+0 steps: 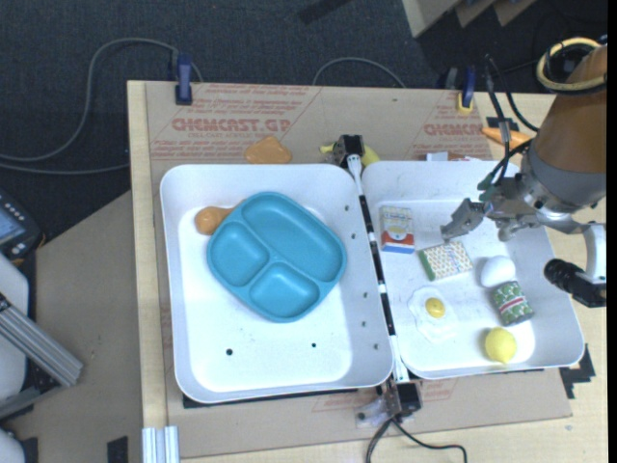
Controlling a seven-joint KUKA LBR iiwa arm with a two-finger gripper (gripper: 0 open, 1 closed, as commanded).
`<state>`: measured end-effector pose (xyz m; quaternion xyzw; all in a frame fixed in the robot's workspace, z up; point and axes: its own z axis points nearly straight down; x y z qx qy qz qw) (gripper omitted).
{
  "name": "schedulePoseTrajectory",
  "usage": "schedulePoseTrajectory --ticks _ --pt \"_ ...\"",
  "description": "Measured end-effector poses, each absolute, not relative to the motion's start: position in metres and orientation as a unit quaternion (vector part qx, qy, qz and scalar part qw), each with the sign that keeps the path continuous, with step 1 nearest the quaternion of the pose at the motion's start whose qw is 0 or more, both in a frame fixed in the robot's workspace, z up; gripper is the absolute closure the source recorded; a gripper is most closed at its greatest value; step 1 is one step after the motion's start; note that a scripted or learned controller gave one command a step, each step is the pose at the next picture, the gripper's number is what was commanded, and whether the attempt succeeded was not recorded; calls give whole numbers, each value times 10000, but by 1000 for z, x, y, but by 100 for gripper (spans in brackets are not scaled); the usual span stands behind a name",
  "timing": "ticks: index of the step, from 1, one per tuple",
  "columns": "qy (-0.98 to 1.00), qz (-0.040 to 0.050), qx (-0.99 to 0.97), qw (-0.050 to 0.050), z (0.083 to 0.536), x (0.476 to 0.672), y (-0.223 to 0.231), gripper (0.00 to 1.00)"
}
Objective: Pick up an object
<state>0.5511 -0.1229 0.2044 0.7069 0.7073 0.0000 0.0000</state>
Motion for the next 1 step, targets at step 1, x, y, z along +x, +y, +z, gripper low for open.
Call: schedulePoseTrajectory --ticks 1 --pt "7074 -1 7068 19 90 563 -126 0"
